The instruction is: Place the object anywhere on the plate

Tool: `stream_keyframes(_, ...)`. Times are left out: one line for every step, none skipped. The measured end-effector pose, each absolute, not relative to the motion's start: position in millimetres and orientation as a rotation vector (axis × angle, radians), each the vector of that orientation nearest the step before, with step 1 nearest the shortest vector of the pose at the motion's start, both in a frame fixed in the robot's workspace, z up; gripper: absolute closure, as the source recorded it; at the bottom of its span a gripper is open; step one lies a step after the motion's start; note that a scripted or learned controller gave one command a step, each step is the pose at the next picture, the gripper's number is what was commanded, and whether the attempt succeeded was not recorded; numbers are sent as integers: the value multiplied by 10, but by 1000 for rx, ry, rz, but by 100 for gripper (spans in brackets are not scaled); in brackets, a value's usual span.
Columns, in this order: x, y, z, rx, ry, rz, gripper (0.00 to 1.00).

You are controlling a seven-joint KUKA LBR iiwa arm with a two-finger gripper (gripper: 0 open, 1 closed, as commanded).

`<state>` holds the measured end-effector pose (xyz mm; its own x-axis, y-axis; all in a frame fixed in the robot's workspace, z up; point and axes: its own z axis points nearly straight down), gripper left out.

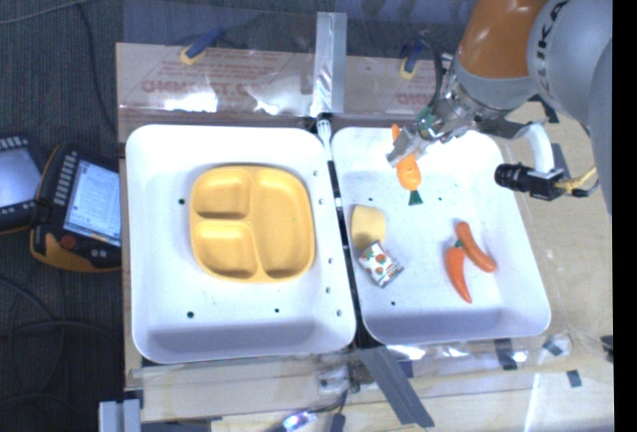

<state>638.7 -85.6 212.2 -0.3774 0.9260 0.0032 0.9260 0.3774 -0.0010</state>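
Your yellow divided plate (251, 223) is sitting bare in the left bin (149, 251) — nothing delivered yet. In the right bin (518, 271), a yellow block (367, 222), small can (379, 264) and two toy carrots (466, 259) are lying. The gripper (418, 143) is pinching a small toy carrot (409, 171), lifting it near the back wall — transfer remaining.

Plate (251, 221) in left bin (149, 251), carrots (466, 259) right.

One fixed overhead camera looks down slantwise on both bins (149, 221).
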Motion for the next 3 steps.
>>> stream_keyframes(5915, -209, 1909, -1730, -2617, 4, 100)
stream_keyframes(6288, 506, 1809, -1617, -2690, 5, 100)
stream_keyframes(6288, 506, 1812, -1617, -2690, 5, 0)
